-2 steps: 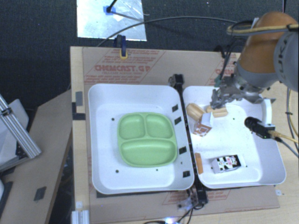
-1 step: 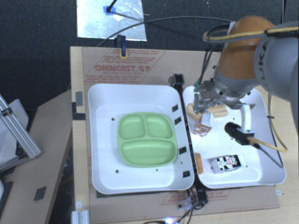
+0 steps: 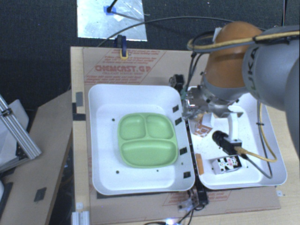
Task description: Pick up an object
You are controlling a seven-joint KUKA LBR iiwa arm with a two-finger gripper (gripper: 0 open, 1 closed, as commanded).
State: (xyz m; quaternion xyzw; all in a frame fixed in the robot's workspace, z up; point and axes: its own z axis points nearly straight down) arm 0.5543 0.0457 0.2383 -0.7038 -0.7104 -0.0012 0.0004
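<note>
A light green plate [image 3: 148, 139] with three compartments lies flat in the middle of the left-hand bin [image 3: 104, 139]. In the right-hand bin [image 3: 255, 170], a small brown-and-white packet [image 3: 202, 128] sits by the left wall. A slim tan stick [image 3: 199, 164] lies nearer the front, and a small patterned box [image 3: 228, 163] lies near it.

My desk [image 3: 51, 125]: brown CHEMCAST-printed board [image 3: 136, 65] lies flat on it. On the board, left white bin [image 3: 101, 125] and right white bin [image 3: 248, 130] touch side by side.
</note>
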